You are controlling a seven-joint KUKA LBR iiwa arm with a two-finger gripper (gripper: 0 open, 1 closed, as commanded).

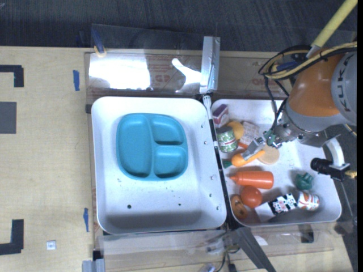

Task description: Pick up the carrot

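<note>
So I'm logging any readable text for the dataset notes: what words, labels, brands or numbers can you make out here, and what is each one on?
"KU", white letters cut off by the picture's edge, on the grey arm.
Green can in the right bin: the label is too blurred to read.
Red and white packet at the bin's top left corner: print too small to read.
Black and white carton: pattern, no legible words.

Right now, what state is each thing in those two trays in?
Blue plate: flat, upright, in the left bin.
Carrot: lying on its side in the right bin, untouched.
Can: tipped over.
Claw: low over the right bin, above the carrot.
</note>
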